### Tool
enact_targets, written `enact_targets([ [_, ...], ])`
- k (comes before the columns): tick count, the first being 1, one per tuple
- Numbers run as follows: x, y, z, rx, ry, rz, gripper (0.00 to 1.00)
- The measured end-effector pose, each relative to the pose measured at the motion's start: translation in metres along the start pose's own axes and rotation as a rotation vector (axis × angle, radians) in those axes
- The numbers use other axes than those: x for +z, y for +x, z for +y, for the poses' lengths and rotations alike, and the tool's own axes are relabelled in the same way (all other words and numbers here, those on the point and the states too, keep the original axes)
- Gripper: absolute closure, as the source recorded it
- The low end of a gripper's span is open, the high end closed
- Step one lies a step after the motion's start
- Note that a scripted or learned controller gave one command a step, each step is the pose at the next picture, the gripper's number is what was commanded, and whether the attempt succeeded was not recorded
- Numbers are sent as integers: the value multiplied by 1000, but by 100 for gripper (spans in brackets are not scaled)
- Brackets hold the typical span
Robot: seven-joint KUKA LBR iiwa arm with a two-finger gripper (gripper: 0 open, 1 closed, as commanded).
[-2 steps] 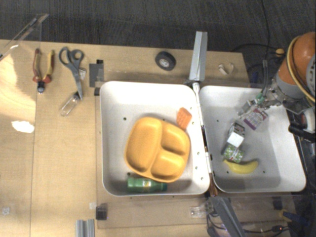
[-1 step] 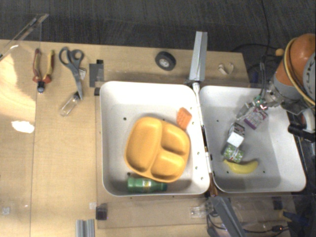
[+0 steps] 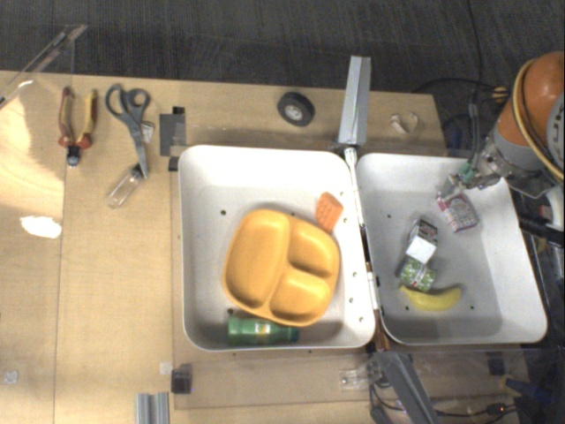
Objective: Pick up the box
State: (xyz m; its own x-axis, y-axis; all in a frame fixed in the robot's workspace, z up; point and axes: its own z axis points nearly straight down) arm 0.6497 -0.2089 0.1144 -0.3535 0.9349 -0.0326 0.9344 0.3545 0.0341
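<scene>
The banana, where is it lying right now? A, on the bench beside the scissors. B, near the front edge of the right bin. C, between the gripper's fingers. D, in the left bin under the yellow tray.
B: the banana lies on the floor of the right bin near its front edge, just below the box.

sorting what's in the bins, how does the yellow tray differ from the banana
The yellow tray lies in the left bin; the banana lies in the right bin. The tray is far larger, covering much of its bin's floor, while the banana is a small thing near the front. The tray is broad with moulded compartments; the banana is a thin curve. Both are yellow.
</scene>
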Motion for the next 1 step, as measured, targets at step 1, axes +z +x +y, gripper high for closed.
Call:
enact_targets([
  [1, 0, 0, 0, 0, 0, 0, 0],
])
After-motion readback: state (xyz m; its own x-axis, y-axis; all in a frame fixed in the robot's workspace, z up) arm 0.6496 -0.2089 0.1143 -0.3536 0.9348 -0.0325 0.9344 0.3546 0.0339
